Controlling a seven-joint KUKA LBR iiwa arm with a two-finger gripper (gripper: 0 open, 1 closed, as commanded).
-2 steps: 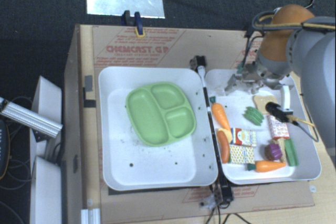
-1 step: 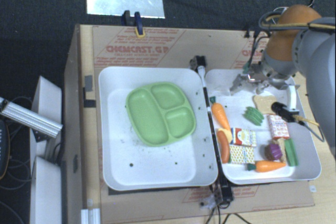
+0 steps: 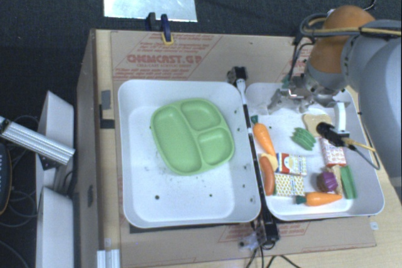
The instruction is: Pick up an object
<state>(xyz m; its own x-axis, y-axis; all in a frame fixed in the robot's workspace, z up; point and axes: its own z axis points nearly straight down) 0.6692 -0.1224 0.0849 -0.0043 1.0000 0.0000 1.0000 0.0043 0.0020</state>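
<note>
Tool point(image 3: 281, 99): you see it low over the right bin's point(image 3: 377, 198) far end; grip state unclear.
Nearest: carrot point(image 3: 263, 138), just below-left, long axis running away.

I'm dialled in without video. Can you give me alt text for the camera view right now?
The gripper hangs over the far end of the right bin, above the toy food: carrots, small cartons, a green pod and a purple piece. The left bin holds a green divided plate.
</note>
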